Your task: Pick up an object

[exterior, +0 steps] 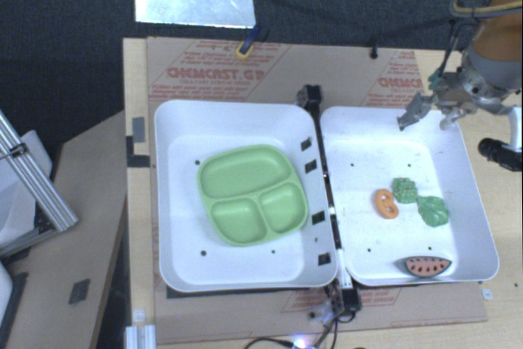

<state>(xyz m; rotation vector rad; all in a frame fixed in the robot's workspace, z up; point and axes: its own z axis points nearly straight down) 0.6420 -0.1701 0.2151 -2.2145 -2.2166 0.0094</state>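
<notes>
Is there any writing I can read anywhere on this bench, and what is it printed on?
"CHEMCAST GP": red print on the brown sheet under the bins, left of centre.
The same red print repeats at its right corner, partly covered and too blurred to spell out.
Smaller lines beneath: too small to read.

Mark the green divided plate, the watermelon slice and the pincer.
green divided plate point(245, 176): camera view, floor of its large top compartment.
watermelon slice point(425, 266): camera view, middle of the red flesh.
pincer point(429, 117): camera view, midway between its two fingertips, above the right bin's far edge.
</notes>
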